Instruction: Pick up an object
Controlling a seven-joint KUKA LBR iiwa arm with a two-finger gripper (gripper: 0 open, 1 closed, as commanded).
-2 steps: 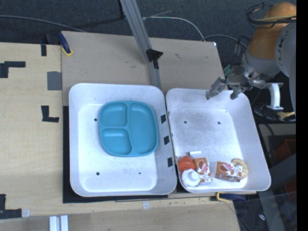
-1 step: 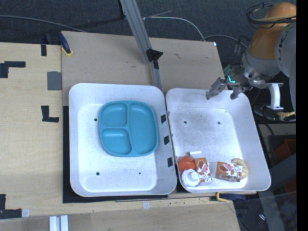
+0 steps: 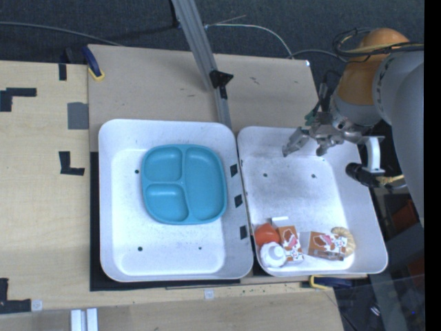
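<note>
my gripper (image 3: pixel 304 145): over the far edge of the right shallow white plastic bin (image 3: pixel 358 205), near its back rim, reached in from the right. Two fingers (image 3: pixel 292 145) spread apart, nothing between them.
my arm: grey links with the orange band (image 3: pixel 365 64) above the wrist, sitting past the right bin's far right corner.
right bin contents: all bunched along the near rim, well apart from my gripper.
round orange-red object (image 3: pixel 266 234): near-left part of the right bin, just beside the inner wall.
small white rounded object (image 3: pixel 273 254): touching the orange-red one on its near side, in the bin's near-left corner.
small red-and-white printed packet (image 3: pixel 291 243): just right of those two, touching or overlapping them; can't tell which.
orange-brown printed packet (image 3: pixel 332 243): right of the red-and-white one, lying flat on the bin floor near the front rim.
small white flat scrap (image 3: pixel 279 220): just behind the orange-red object.
left shallow white plastic bin (image 3: pixel 114 205): side by side with the right one, walls touching in the middle.
light blue three-compartment plastic tray (image 3: pixel 184 183): lying flat in the left bin, toward its far right part.
grey metal pole (image 3: pixel 196 36): slants in from the top, ends by the far junction of the two bins.
</note>
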